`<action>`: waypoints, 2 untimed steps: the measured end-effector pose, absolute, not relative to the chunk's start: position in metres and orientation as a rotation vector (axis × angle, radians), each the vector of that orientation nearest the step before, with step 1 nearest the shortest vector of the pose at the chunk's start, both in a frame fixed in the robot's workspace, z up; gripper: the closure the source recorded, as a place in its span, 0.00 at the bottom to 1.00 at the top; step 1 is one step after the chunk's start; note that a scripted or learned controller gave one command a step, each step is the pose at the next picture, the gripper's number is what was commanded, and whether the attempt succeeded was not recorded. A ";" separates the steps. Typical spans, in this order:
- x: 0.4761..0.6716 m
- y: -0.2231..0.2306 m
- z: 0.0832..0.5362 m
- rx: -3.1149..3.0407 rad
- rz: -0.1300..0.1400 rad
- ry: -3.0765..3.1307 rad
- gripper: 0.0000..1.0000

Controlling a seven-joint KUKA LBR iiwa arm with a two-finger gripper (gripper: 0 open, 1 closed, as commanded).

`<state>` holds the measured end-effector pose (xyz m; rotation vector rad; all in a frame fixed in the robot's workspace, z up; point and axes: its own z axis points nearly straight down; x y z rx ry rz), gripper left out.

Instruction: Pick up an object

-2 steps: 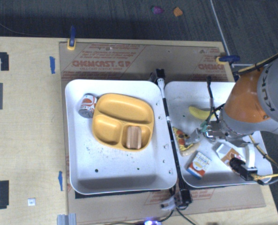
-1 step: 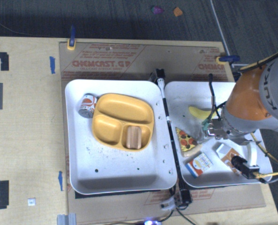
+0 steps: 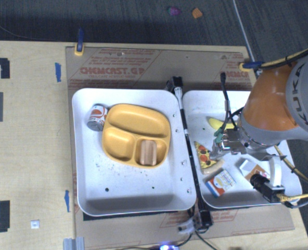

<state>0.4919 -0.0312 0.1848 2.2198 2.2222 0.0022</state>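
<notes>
Arm (image 3: 279, 108) in from right, parked over right bin (image 3: 195, 100), hiding much of its floor. Gripper (image 3: 228, 142) low above bin centre; finger state cannot be made out, nothing seen gripped. Beside gripper, toward left bin (image 3: 86, 155): pizza-slice toy (image 3: 205, 155). Below it: small carton (image 3: 220, 182). Yellow item (image 3: 214, 123) above gripper, partly covered, shape unclear. Orange-and-white piece (image 3: 253, 170) under wrist, cut off. In left bin: yellow divided tray (image 3: 133, 120) holding tan block (image 3: 147, 152); can (image 3: 96, 117) touching tray's far edge.
</notes>
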 end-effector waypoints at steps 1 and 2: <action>0.492 -0.032 0.185 2.221 0.001 2.221 0.00; 0.492 -0.032 0.185 2.221 0.001 2.221 0.00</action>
